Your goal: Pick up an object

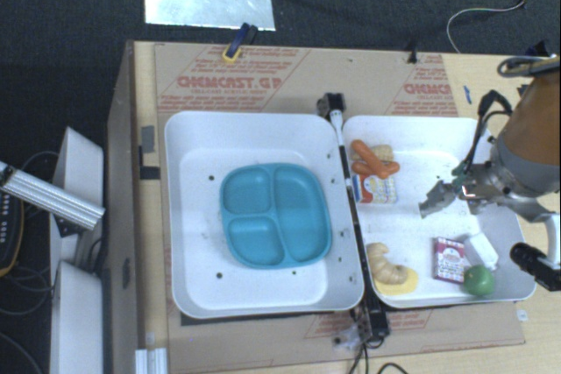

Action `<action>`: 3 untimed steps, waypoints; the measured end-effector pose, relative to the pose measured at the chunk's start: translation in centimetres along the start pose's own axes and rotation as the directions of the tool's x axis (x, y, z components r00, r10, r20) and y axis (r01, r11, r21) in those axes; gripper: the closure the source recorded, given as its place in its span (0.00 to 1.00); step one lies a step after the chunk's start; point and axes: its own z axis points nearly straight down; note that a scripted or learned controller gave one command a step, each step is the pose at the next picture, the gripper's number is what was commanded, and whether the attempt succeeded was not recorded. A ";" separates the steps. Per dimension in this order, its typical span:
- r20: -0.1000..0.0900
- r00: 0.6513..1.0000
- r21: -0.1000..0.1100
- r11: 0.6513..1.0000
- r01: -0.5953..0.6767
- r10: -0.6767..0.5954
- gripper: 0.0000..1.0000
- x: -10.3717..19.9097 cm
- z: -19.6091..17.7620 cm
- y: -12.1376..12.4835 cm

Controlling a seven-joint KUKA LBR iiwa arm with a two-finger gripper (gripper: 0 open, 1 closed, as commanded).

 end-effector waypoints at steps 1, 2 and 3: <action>0.000 1.000 0.001 1.000 0.000 0.000 0.00 1.0 5.0 6.1; -0.001 1.000 0.001 1.000 0.001 -0.001 0.00 3.4 10.4 12.8; -0.002 1.000 0.002 1.000 0.004 -0.004 0.00 2.5 13.2 17.2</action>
